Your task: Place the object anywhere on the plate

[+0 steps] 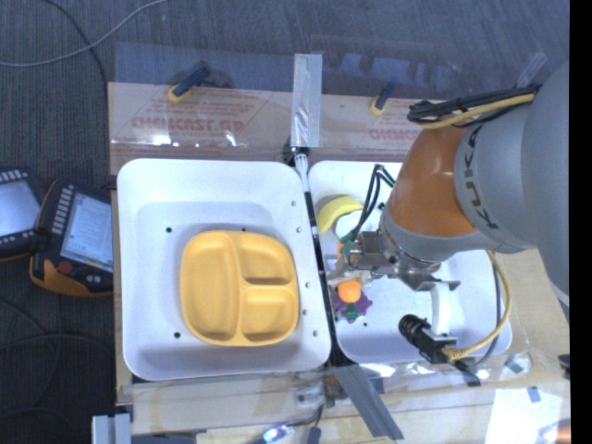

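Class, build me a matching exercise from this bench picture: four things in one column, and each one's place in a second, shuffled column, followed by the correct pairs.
Things
1. yellow plate
2. orange object
3. teach pendant
4. yellow clamp

Places
A. on the floor left of the bench
B. in the left bin
C. on the bench's back edge
D. in the right bin, beside the arm's wrist

Pairs: 1-B, 2-D, 3-A, 4-C
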`<state>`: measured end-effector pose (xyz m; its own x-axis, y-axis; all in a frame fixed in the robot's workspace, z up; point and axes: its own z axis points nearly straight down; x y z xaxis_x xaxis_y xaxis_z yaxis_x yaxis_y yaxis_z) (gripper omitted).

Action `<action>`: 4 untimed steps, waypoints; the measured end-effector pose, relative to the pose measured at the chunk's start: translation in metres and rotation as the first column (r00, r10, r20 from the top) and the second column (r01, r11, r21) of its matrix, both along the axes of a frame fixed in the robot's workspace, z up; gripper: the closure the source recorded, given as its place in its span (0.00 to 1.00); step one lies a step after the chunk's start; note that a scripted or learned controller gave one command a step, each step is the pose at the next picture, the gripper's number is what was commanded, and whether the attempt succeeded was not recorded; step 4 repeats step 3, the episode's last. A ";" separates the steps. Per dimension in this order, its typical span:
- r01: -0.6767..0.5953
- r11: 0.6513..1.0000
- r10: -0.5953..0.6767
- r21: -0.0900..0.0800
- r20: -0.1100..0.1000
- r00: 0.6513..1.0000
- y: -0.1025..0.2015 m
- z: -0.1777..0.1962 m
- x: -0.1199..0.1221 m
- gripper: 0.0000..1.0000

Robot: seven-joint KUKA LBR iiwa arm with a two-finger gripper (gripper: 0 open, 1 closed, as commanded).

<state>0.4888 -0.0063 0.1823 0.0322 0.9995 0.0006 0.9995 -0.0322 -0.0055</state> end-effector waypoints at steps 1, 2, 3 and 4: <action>-0.036 0.999 0.036 -0.002 0.001 0.999 0.053 0.000 0.040 1.00; -0.036 0.999 0.036 -0.002 0.001 0.999 0.053 0.000 0.040 0.00; 0.049 0.999 -0.049 -0.004 0.002 0.999 -0.023 0.038 0.009 0.00; 0.049 0.999 -0.049 -0.004 0.002 0.999 -0.023 0.038 0.009 0.00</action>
